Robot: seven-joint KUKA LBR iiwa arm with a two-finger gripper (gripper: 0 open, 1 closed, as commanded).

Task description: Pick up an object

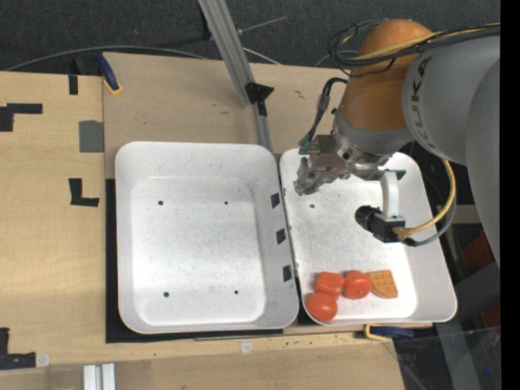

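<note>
- Three red-orange objects [335, 292] lie clustered at the near edge of the right bin [431, 299]; a tan waffle-like piece [383, 283] touches their right side.
- Left bin [130, 218] adjoins the right bin on the counter [49, 242].
- Gripper [310, 179] sits over the right bin's far left corner, well apart from the objects; its opening cannot be determined.

Pale letters run down the grey arm [443, 88] near the orange band; they look like part of "KUKA", though the slant cuts them short. No other writing is legible.
</note>
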